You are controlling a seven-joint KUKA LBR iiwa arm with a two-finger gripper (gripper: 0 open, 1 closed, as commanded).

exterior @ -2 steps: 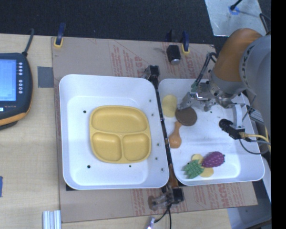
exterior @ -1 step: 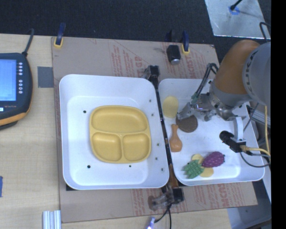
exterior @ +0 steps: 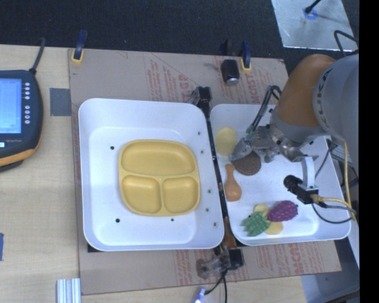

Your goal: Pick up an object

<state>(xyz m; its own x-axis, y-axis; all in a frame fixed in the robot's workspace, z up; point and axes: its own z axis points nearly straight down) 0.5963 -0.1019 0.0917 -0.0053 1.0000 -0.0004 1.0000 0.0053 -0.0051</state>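
1. Table [exterior: 38, 232]: carries two shallow white bins side by side. The left bin [exterior: 95, 219] holds a yellow divided plate [exterior: 159, 175]; the right bin [exterior: 331, 232] holds the loose objects.
2. Gripper [exterior: 247, 158]: low over the upper-left part of the right bin, under the grey arm [exterior: 303, 106]. Whether its fingers are open or closed cannot be told; the wrist hides them.
3. Candidate object: a brown round piece [exterior: 247, 165] directly below the gripper, just beside a pale yellow round piece [exterior: 225, 139] and near a wooden spoon [exterior: 231, 183].
4. Other objects: a purple grape bunch [exterior: 282, 211] and a green-and-yellow toy [exterior: 258, 223] at the near edge, well apart from the gripper.
5. Step in hand (judgement): closing on the brown piece. Good execution calls for centring over it, descending straight, keeping clear of the yellow piece and the bin wall, and lifting vertically only once the piece is firmly clamped.
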